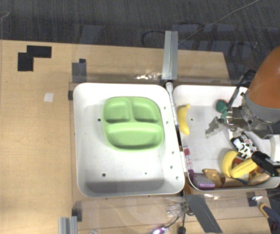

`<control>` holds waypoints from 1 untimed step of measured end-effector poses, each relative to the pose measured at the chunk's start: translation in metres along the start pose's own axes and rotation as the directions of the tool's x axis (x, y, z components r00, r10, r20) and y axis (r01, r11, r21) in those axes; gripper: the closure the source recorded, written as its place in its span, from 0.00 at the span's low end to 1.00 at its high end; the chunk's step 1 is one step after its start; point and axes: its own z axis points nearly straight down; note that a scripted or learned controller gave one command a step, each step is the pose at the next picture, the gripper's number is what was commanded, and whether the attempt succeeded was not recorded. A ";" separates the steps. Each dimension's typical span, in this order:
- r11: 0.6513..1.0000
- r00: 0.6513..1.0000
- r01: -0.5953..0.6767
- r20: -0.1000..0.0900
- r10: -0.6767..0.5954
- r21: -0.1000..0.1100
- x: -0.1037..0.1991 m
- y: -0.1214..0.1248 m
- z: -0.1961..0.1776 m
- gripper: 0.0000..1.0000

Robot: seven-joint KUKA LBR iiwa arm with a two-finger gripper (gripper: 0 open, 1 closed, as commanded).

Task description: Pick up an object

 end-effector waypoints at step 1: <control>0.995 0.995 0.097 0.001 -0.097 0.000 -0.080 -0.034 0.076 0.00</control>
